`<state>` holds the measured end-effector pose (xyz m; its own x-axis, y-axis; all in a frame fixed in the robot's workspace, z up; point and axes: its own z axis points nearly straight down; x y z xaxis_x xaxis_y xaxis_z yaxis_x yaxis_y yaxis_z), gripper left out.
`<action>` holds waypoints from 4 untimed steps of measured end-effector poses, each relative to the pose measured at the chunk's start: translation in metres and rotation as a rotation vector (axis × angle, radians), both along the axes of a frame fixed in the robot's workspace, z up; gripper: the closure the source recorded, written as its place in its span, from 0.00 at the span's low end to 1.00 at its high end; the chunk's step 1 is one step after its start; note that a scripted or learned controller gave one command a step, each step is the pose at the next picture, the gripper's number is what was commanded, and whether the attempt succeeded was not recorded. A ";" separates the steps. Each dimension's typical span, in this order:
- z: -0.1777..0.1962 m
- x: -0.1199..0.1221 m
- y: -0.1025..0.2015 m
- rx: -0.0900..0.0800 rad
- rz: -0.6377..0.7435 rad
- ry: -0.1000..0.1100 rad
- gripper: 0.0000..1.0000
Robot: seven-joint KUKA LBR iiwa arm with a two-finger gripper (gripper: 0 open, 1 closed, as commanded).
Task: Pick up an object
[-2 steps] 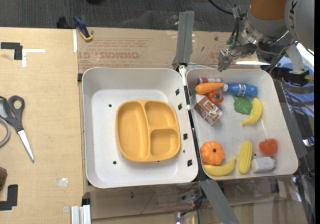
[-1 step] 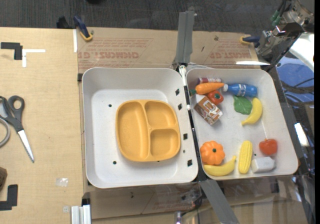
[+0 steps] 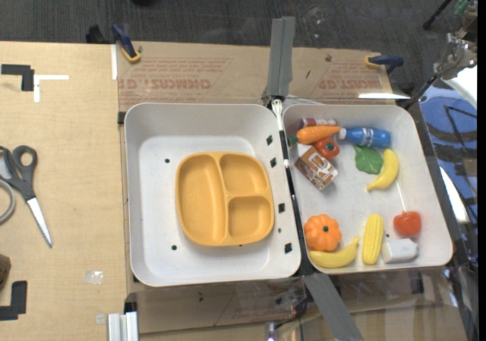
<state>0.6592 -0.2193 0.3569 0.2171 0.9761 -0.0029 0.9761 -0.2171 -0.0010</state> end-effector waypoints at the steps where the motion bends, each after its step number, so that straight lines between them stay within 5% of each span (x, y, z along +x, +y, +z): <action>1: -0.263 -0.033 0.035 0.001 -0.137 -0.004 1.00; 2: -0.263 -0.030 0.043 0.011 -0.129 -0.005 0.00; 3: -0.253 -0.031 0.040 0.005 -0.127 -0.004 1.00; 4: -0.254 -0.031 0.040 0.005 -0.127 -0.004 0.00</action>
